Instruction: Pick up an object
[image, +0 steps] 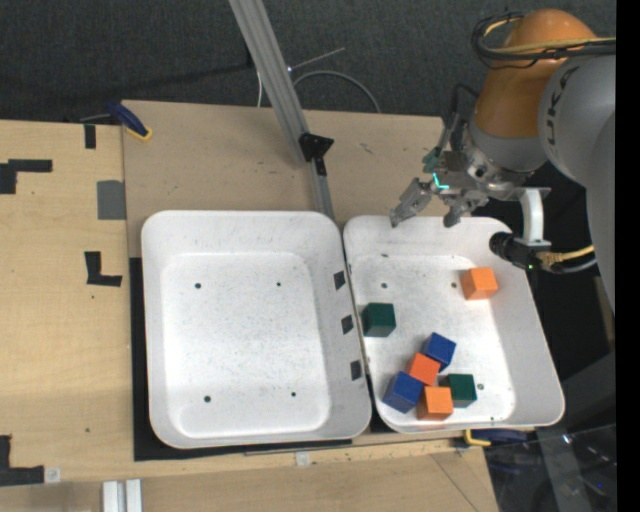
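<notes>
My gripper hangs above the far rim of the right bin, fingers spread open with nothing between them. Inside that bin lie several small cubes. An orange cube rests alone near the far right, closest to the gripper. A dark green cube sits by the bin's left wall. At the near side a cluster holds two blue cubes, two orange cubes and a dark green cube.
The left bin lies beside the right one. A slanted metal pole with a black clamp rises behind the bins. The grey arm with its orange band fills the upper right. Black tape marks the bench at left.
</notes>
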